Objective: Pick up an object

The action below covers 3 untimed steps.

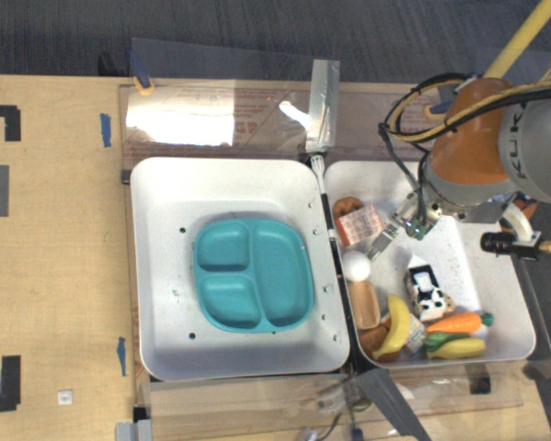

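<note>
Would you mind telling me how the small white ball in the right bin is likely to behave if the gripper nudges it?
The white ball looks round and smooth, so it would probably roll. It sits close beside the bin wall and the hot dog bun, which may stop it quickly. The gripper hovers just above-right of it.

**Two bins side by side, plate on the left, food on the right**

The left shallow white bin (156, 200) holds a teal plastic divided plate (254, 275) near its middle. The right shallow white bin (510, 324) lies just beside it. In it, a wrapped red-and-white packet (356, 222) sits at the back left, a white ball (356, 267) in front of it, and a yellow plastic banana (399, 324) nearer the front. An orange plastic carrot (457, 322) lies to the banana's right, behind a yellow corn cob (455, 346).
</note>
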Tool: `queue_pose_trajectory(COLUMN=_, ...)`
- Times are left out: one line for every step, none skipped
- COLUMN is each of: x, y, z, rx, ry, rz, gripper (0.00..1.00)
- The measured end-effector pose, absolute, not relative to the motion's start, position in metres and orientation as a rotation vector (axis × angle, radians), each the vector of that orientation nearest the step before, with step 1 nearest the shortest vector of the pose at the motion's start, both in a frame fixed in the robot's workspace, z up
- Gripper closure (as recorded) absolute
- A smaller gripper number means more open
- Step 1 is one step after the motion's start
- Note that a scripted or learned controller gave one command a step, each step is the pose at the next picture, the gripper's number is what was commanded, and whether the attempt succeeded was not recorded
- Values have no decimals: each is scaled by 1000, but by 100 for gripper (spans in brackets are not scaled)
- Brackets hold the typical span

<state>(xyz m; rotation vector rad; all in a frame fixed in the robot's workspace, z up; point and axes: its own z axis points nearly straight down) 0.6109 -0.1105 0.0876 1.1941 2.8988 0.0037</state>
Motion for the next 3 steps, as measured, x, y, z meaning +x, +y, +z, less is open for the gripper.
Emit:
queue_pose_trajectory(x=656, y=-149, z=86, rx=1704, ry=2634, rz=2, gripper=0)
queue_pose_trajectory(x=641, y=-184, z=160, rx=1175, ry=2899, rz=1, gripper=0)
queue_pose_trajectory(x=573, y=-193, z=142, rx=722, ry=3054, rz=1, gripper=0)
